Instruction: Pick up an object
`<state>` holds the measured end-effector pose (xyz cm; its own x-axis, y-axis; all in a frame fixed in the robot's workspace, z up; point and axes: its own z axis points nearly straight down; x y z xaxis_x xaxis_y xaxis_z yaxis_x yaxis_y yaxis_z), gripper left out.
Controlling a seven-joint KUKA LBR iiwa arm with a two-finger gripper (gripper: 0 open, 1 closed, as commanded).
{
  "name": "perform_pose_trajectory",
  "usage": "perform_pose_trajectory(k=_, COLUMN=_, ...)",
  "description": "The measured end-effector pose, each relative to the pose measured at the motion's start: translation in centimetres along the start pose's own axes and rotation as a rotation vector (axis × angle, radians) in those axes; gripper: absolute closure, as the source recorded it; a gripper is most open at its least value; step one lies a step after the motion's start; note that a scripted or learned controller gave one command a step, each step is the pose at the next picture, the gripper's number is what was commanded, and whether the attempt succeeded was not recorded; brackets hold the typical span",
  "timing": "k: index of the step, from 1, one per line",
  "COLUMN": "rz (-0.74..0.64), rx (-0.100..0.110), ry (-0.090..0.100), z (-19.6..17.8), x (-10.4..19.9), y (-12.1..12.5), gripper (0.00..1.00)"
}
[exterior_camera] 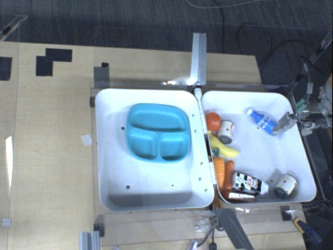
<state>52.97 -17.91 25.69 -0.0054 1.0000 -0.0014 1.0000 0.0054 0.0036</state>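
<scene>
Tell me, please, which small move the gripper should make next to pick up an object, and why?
Probably a short move left and down onto the blue bottle. The gripper sits at the right bin's right edge with nothing visibly between its fingers, and the bottle is the nearest object, lying apart from the others.

Tool at right edge, angled down-left

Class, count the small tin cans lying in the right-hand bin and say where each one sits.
2. One can lies near the bin's left wall beside the tomato. The other can lies in the near right corner. More may be hidden under other items.
</scene>
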Motion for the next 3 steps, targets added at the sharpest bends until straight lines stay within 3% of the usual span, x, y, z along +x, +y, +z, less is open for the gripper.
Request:
perform_pose_trajectory(k=1, rz=0.065, rx=0.003, ry=0.000, z=10.9, x=-2.6, y=5.7, gripper=0.00)
perform_pose_trajectory(k=2, rz=-0.029, rx=-0.002, ry=0.000, z=9.3, x=-0.3, y=7.4, gripper=0.00)
perform_pose_trajectory(k=3, rz=0.166, rx=-0.003, ry=-0.001, z=3.1, x=-1.9, y=9.7, gripper=0.00)
